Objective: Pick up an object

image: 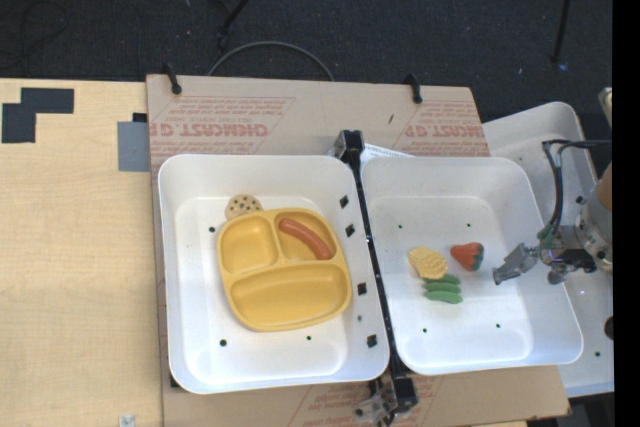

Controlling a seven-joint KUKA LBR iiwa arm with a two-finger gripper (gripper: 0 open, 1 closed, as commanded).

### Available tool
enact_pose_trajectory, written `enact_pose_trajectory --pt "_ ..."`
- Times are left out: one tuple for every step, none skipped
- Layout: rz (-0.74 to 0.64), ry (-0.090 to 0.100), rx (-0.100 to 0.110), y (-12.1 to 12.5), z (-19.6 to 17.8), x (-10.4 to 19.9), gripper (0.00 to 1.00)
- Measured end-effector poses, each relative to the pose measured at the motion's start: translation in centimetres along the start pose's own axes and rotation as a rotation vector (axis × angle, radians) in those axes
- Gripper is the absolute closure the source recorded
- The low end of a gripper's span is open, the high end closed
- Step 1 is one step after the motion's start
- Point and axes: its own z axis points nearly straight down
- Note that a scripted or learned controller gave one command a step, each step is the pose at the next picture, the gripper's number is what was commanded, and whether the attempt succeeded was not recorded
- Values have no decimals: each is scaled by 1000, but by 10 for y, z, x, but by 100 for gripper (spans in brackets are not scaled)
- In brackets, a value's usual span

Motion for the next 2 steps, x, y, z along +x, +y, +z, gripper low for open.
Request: enact_pose_trajectory --pt "-4 -4 -14 3 -7 0 0" --pt "-4 -1 -8 0 37 2 0"
